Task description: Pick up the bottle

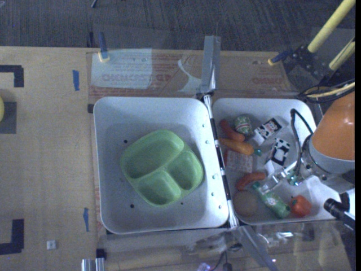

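Bottle [271,200] lies on its side near the front edge of the right bin [316,216], a green, slim shape pointing from upper left to lower right, between a brownish round item [245,203] on its left and a red tomato-like piece [300,205] on its right. The gripper [287,176] hangs just above and to the right of the bottle's upper end, close to it, with nothing seen between the fingers; whether the fingers are spread or closed cannot be told from this angle. Farther back in the same bin lie an orange carrot [240,147], a red sausage [231,130], a small round tin [243,122] and two black-and-white blocks [274,139]. The left bin [113,208] holds a green divided plate [162,167]. Both bins sit on the table [45,168].
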Tool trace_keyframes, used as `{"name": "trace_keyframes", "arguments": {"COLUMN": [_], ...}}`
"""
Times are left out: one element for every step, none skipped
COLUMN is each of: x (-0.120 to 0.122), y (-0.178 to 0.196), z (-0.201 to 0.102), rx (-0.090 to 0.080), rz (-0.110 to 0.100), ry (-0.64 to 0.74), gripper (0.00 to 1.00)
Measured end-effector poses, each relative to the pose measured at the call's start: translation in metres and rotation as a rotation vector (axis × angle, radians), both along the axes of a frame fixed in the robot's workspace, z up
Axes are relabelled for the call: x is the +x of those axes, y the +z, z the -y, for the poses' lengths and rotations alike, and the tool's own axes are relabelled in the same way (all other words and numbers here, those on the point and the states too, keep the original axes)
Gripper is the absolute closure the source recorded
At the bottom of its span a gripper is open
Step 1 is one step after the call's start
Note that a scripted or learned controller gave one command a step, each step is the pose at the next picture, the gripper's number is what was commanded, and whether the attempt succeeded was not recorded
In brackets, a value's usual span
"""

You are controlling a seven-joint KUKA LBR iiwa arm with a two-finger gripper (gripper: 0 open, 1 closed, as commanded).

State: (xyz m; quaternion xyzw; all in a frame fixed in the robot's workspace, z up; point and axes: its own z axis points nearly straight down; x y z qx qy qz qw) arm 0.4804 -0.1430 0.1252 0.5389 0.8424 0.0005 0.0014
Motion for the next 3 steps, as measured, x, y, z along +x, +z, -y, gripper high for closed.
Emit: {"name": "trace_keyframes", "arguments": {"x": [0.002,0.0,0.005], "y": [-0.037,0.018,-0.032], "z": [-0.01,0.01,-0.035], "rx": [-0.005,-0.001,-0.009], "rz": [0.006,0.001,0.019], "ry": [0.196,0.259,0.017], "gripper": [0.0,0.0,0.0]}}
